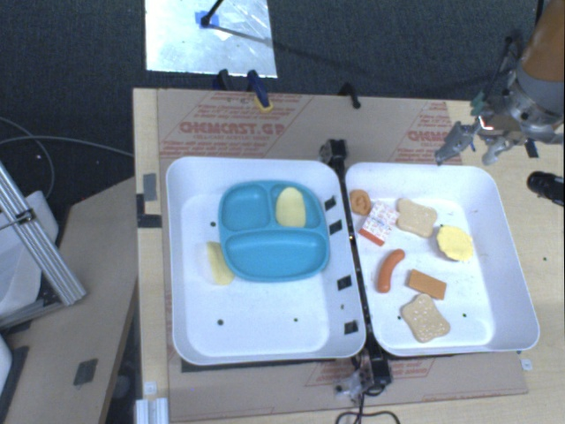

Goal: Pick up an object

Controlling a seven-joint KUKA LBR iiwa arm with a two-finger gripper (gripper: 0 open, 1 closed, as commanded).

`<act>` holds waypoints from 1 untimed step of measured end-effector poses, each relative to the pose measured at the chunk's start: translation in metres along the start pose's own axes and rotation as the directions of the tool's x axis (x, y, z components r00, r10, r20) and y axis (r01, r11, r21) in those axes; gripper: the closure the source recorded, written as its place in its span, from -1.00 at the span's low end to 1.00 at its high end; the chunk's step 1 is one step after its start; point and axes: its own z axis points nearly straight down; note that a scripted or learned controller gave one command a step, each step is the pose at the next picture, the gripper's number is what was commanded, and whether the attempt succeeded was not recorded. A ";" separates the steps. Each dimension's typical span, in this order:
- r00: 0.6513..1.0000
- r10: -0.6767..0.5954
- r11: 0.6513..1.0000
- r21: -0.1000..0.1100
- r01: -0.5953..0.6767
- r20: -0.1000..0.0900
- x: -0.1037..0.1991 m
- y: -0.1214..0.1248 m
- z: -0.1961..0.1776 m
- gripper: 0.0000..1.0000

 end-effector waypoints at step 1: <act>1.000 0.006 1.000 0.006 -0.006 0.000 -0.061 -0.014 0.117 -1.00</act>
